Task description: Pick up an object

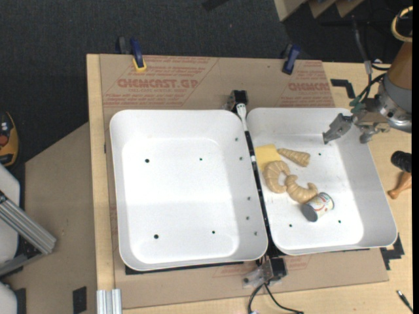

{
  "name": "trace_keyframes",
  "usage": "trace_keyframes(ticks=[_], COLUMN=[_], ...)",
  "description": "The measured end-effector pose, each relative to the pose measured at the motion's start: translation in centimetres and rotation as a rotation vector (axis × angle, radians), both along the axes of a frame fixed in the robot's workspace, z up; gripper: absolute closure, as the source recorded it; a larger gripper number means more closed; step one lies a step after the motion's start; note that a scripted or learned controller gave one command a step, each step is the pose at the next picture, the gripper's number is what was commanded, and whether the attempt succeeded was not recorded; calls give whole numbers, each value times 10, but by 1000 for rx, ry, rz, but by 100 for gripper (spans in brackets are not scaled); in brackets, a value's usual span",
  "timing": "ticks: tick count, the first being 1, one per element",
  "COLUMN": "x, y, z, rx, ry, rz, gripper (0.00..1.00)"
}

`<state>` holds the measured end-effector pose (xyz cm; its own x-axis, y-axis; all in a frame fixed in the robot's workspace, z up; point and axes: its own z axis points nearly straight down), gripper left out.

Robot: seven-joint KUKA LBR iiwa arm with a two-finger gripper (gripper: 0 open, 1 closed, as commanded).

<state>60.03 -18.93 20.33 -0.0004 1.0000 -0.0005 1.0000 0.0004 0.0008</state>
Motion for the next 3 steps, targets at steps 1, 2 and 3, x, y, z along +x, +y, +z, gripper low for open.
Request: trace_keyframes(ticks=[1, 2, 3], x=[-30, -73, -70], y=[63, 100, 97], z=[-124, -119, -108], rx=[5, 4, 1], ry=[8, 8, 0], rz=[3, 1, -1], gripper=[0, 0, 100])
